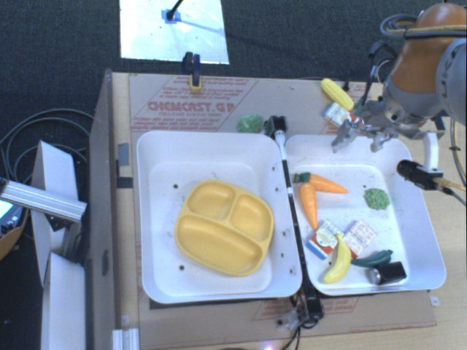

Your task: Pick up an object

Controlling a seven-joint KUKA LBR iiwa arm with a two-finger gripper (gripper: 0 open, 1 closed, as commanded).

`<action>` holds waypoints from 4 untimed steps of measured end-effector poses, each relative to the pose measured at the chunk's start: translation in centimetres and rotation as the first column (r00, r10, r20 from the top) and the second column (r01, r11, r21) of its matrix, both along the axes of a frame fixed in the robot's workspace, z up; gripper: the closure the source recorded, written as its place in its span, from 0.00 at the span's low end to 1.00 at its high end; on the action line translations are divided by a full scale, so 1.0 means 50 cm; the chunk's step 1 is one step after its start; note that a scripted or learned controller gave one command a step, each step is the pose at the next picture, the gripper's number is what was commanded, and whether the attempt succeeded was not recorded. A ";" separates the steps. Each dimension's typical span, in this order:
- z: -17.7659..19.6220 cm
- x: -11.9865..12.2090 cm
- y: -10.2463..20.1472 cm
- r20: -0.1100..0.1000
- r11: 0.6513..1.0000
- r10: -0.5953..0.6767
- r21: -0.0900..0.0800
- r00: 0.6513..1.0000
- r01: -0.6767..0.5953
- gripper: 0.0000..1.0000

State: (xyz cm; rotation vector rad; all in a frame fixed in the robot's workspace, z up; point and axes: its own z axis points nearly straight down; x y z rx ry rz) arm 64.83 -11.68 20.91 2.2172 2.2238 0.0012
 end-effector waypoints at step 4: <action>-0.040 -0.275 0.187 0.002 1.000 0.006 0.005 1.000 -0.006 1.00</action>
